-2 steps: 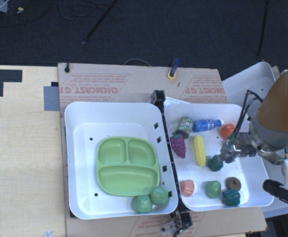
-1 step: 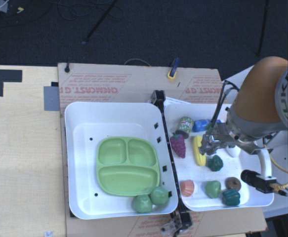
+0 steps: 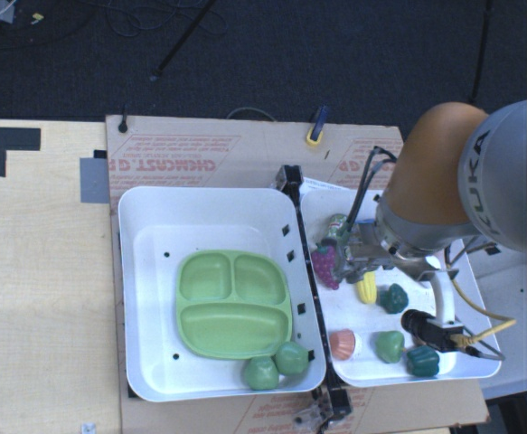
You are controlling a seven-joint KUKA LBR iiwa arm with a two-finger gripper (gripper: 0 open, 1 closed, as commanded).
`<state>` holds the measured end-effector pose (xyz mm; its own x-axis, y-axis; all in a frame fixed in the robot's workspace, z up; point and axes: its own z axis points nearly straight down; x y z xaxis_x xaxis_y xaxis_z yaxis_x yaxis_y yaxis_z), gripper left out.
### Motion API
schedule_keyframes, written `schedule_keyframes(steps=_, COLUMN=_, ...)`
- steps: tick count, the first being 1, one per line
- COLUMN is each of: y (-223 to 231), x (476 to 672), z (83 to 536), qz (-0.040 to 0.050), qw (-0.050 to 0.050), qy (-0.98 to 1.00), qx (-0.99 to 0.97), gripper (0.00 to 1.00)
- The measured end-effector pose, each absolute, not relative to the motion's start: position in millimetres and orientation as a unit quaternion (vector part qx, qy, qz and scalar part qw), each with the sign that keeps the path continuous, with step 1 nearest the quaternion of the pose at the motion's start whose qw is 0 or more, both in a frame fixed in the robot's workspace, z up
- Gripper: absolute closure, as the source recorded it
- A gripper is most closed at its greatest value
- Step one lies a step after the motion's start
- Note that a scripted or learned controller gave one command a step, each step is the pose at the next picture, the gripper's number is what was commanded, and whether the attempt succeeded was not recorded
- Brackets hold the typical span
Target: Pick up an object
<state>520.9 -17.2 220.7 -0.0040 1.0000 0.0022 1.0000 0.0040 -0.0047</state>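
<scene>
Arm enters from the right, orange band uppermost, wrist angled down over the right bin [image 3: 480, 380]. Gripper [image 3: 342, 253] sits low near the divider; finger spacing cannot be determined. A purple grape cluster [image 3: 325, 267] lies directly beside it, contact unclear. Just beyond: yellow piece [image 3: 366, 287], teal pieces [image 3: 393, 298], green piece [image 3: 389, 345], pink piece [image 3: 342, 343]. Left bin [image 3: 145, 242], well clear, holds a green divided plate [image 3: 232, 304] and two green lumps [image 3: 277, 366].
</scene>
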Motion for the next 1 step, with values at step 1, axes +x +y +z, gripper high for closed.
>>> schedule_keyframes(steps=1, y=41.2, x=530.3, z=223.3, qz=0.0003, qw=0.002, qy=-0.709, qx=-0.705, gripper=1.00)
